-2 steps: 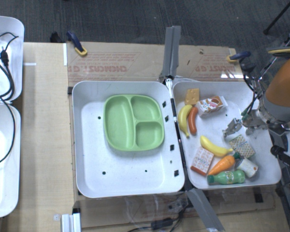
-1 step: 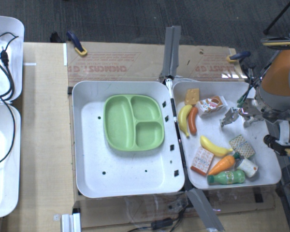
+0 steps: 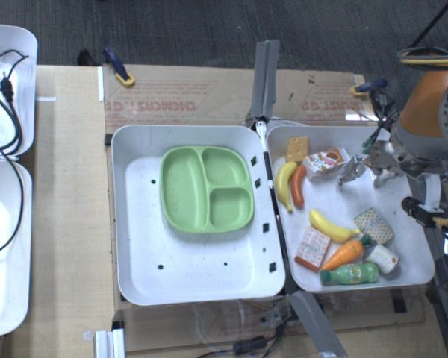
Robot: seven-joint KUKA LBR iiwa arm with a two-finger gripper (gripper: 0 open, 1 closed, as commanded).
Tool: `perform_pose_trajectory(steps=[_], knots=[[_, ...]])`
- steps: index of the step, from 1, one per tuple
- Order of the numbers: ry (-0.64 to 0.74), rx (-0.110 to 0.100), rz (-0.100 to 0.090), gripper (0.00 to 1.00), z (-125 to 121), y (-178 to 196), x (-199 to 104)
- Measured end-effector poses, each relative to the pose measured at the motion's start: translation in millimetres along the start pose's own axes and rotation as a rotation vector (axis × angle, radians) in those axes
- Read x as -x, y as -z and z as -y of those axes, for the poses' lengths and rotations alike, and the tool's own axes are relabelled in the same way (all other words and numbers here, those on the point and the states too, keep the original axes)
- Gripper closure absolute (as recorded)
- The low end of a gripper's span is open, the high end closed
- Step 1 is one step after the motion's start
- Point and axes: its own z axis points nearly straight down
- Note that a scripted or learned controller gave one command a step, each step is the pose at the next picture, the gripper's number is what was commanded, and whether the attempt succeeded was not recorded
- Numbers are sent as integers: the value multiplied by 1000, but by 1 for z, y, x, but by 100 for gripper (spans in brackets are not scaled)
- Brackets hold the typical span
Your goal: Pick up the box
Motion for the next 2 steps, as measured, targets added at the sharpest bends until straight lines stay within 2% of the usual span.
perform_pose_trajectory(steps=[1, 2], knots=[[-151, 3, 13, 0, 19, 40, -14], [-114, 1, 3, 0, 46, 0, 0]])
